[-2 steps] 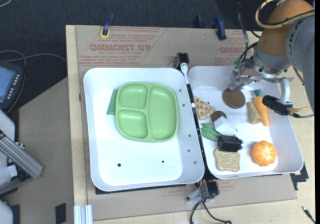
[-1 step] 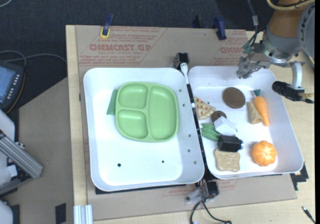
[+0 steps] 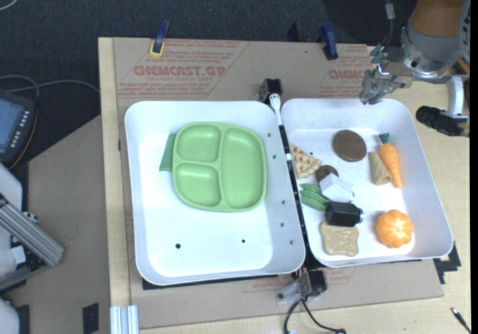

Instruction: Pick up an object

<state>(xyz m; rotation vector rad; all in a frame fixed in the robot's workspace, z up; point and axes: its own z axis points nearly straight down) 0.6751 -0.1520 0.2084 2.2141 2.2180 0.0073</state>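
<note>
Two white bins (image 3: pixel 142 175): green plate (image 3: pixel 219 166) left, food right; fingers (image 3: pixel 371 95) state unclear.

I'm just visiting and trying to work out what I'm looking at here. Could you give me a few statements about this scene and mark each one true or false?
1. The green divided plate lies in the left bin. True.
2. The carrot lies on the green plate. False: it lies in the right bin.
3. The gripper is at the right bin's far edge. True.
4. The orange is between the gripper's fingers. False: it lies in the right bin's near corner.
5. The brown round cookie lies in the right bin. True.
</note>
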